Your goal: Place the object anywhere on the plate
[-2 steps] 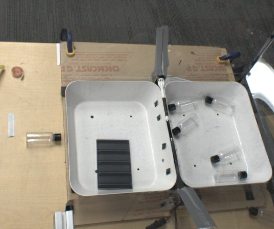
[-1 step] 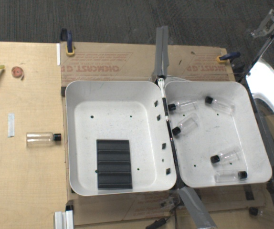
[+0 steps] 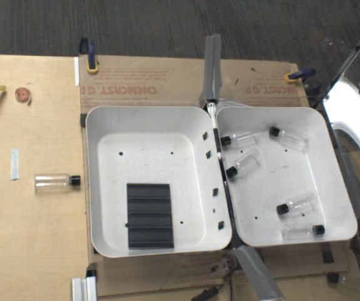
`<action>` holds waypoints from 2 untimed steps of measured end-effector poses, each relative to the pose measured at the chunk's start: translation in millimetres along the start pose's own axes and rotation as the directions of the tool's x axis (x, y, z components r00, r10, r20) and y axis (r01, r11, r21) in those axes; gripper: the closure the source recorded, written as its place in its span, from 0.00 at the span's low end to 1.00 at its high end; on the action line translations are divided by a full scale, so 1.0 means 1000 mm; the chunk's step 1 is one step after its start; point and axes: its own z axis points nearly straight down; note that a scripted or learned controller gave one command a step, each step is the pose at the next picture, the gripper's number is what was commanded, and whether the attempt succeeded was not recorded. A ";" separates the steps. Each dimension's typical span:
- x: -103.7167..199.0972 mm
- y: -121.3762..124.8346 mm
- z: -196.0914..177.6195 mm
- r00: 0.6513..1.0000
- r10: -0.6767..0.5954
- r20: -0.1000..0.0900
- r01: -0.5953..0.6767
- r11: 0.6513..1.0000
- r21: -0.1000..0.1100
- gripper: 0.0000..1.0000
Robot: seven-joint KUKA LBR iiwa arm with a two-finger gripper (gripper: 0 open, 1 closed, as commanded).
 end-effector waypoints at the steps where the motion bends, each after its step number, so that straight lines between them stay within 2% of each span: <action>1: 0.067 0.010 0.004 0.897 0.442 0.000 -0.442 0.897 0.000 0.00; 2: 0.000 0.046 0.006 0.852 0.523 0.000 -0.523 0.852 0.000 0.00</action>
